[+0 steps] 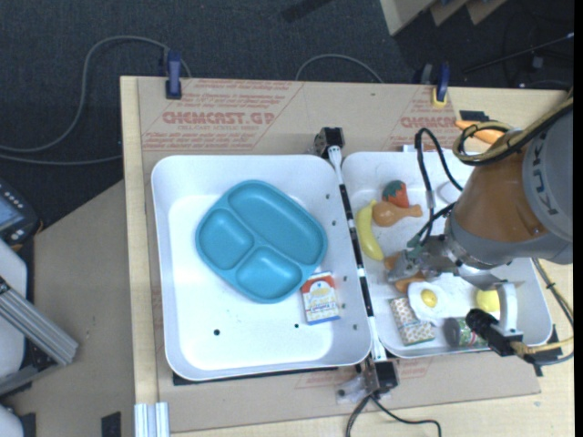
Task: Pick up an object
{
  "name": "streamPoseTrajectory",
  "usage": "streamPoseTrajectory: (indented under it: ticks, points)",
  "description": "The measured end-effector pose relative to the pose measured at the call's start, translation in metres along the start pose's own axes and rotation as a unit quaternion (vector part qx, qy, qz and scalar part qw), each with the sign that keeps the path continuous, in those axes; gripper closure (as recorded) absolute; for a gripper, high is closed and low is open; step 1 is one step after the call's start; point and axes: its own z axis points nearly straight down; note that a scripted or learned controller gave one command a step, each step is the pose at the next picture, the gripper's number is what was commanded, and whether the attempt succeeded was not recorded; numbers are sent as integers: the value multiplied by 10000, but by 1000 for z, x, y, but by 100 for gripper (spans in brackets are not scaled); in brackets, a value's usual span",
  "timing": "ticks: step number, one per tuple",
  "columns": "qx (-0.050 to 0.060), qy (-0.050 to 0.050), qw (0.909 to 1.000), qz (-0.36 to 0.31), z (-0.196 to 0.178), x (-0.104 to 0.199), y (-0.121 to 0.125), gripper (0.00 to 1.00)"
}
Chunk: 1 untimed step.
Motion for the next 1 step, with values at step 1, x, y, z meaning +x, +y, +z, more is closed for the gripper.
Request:
streamPoseTrajectory:
  ticks: [1]
  points:
    - [-55, 17, 10000, -61, -95, 86, 28, 100]
